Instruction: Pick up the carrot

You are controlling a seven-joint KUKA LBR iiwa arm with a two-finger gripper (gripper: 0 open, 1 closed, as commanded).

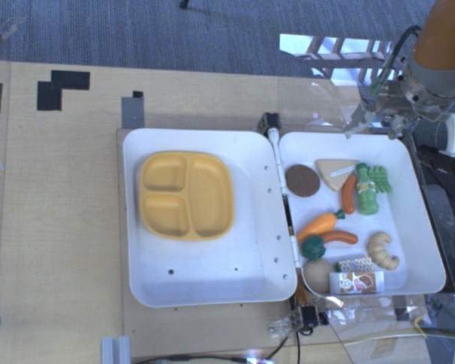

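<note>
A: What's on the worktop [61,203]?
B: Two white bins. The left bin [205,279] holds a yellow divided plate [186,194]; the arm [440,36] hangs over the right bin's [417,233] far corner.
A: And the carrot [320,224]?
B: In the right bin, near its left wall, touching a sausage [340,238]. Gripper [379,116] well apart from it; grip state I can't tell.
</note>
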